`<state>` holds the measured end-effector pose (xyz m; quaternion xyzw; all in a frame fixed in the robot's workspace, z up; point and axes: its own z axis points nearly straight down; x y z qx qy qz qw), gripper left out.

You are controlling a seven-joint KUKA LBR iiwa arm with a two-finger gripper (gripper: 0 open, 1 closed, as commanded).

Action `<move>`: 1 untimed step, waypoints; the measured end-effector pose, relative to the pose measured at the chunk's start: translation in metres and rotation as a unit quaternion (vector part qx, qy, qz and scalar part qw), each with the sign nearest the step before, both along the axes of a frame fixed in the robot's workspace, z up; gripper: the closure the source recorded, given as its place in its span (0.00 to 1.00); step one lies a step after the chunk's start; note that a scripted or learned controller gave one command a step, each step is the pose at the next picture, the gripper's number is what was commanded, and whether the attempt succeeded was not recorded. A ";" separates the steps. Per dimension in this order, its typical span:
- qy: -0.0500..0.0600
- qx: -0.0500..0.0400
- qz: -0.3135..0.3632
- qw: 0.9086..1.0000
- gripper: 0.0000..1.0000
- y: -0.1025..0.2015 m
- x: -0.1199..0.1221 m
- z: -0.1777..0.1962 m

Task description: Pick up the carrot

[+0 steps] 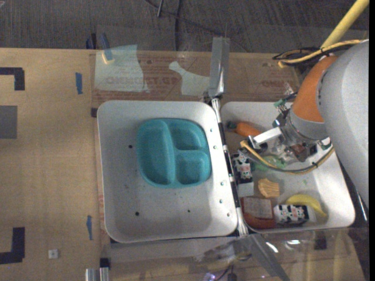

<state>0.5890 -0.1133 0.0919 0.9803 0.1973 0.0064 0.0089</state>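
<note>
**A:** Where is the carrot (248,127)?

**B:** In the right bin (337,177), at its far left corner, close to the divider between the two bins. It is orange, lying roughly flat, with a greenish end pointing left and its right end passing just under the tool's pale part.

**A:** And the tool (275,142)?

**B:** It hangs over the right bin, just right of the carrot, below the arm's orange band (307,101). Whether it is wide or narrow I cannot tell; cables and brackets crowd that area, and a yellow cable (266,160) loops beneath it. I see nothing clearly gripped.

**A:** What else lies in that bin?

**B:** On the near side, a yellow banana (307,204) at the right, a small black-and-white carton (291,213) just beside it, a reddish-brown item (258,211) to the left, and a tan ridged piece (269,187) above that. Another black-and-white carton (242,165) sits by the left wall, nearer than the carrot.

**A:** The left bin (117,174)?

**B:** It holds a teal divided tray (174,151), three compartments, placed toward the far side.

**A:** And the worktop (47,157)?

**B:** Tan wood, with blue tape pieces (78,82) and black corner marks at the left.
</note>
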 end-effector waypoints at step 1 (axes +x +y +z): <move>0.009 0.007 0.066 0.998 1.00 0.028 -0.022 0.093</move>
